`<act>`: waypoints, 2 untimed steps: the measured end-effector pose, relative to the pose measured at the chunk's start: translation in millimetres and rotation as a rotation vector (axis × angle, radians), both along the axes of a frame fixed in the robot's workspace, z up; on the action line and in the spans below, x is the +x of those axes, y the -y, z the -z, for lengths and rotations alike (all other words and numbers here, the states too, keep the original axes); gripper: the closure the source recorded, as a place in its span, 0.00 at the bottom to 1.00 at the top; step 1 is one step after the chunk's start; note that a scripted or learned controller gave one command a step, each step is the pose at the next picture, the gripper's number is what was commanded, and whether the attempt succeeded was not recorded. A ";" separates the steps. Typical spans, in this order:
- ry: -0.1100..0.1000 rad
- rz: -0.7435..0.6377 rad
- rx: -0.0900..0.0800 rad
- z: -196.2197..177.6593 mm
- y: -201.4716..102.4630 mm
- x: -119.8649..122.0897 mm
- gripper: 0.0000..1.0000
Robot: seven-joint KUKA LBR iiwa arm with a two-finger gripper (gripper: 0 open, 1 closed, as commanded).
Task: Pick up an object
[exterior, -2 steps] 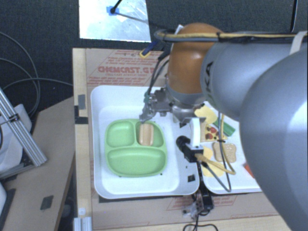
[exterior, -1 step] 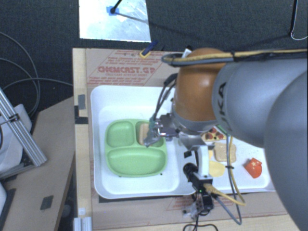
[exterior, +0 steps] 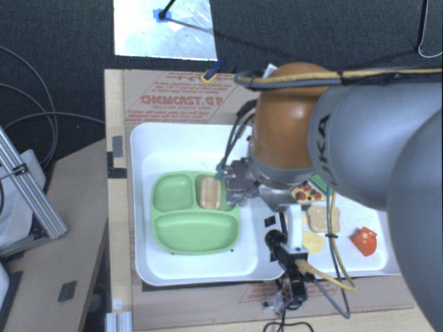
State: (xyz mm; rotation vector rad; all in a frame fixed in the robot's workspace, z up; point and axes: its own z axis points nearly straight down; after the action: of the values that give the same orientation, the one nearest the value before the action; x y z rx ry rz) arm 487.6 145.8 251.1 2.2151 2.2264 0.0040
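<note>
Across the bench, from left to right, we read two shallow white bins set side by side on a printed cardboard sheet (exterior: 176, 95). We judge the sheet to be a base that keeps both bins inside the arm's reach.

Left bin (exterior: 149, 158): it holds a green divided tray (exterior: 194, 213) lying flat near the bin's middle. A pale tan, bread-like piece (exterior: 208, 194) sits in the tray's small upper right compartment; the other two compartments look bare. We take this piece as the likeliest target, since the wrist hangs just beside it.

Centre: the arm (exterior: 374, 137), with its orange band (exterior: 287, 116), comes in from the right and hangs over the wall where the bins meet. The gripper (exterior: 234, 182) sits at the tray's right edge, close to the tan piece. We cannot tell how far apart its tips stand, nor whether anything lies between them, because the wrist housing and cables cover that spot.

Right bin (exterior: 360, 272): partly covered by the arm, it holds a small pizza-like piece (exterior: 308, 194), a pale bread-like slice (exterior: 322, 220), a yellow flat piece (exterior: 313, 243) and a red toy (exterior: 364, 241), all lying loose and near each other.
</note>
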 end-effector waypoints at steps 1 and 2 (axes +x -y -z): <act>0.012 0.003 0.002 -111.5 29.0 0.9 1.00; -0.013 0.003 -0.003 84.1 -4.3 12.8 1.00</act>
State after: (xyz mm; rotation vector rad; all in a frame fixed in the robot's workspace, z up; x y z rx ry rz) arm 500.4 150.2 167.1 2.2230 2.2284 -0.0144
